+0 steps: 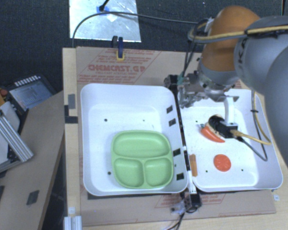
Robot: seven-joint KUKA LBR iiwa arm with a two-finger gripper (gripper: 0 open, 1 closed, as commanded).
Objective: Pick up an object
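Note:
In the right bin lie a red-orange pepper-like piece near the middle and a flat orange disc in front of it. A small brown stick rests at the bin's left wall. My gripper hangs over the far left corner of the right bin, close to the divider, a good way behind and to the left of the red-orange piece. I see nothing held in it.
The left bin holds a green three-compartment plate in its front half. The grey arm with its orange band covers the back right of the right bin. A yellow cable trails across that bin's right side.

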